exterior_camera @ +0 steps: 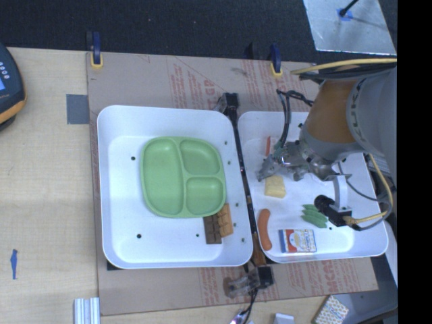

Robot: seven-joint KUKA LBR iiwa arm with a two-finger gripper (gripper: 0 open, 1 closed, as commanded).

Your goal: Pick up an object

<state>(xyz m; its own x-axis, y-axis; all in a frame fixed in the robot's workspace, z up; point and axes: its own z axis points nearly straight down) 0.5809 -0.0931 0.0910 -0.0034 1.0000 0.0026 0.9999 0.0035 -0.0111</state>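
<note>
Tabletop [47,181] of pale wood carries a brown cardboard sheet [196,79] held at its far edge by two clamps [96,51], with dark floor beyond. Two white bins sit side by side on the sheet. The left bin [121,241] holds a green divided plate [183,177] and a brown waffle-like block [219,224] touching the plate's near right corner. The right bin [368,245] holds a yellow cheese wedge [275,186], a red sausage [264,229] near its left wall, a small carton [298,240] and a green bean pod [314,215]. The gripper [275,165] hangs just above the cheese wedge; whether its fingers are wide or narrow cannot be told, since cables and metal parts blur together there. The arm's grey body [364,113] hides the bin's far right part. A device [8,83] is cut off at the left edge
</note>
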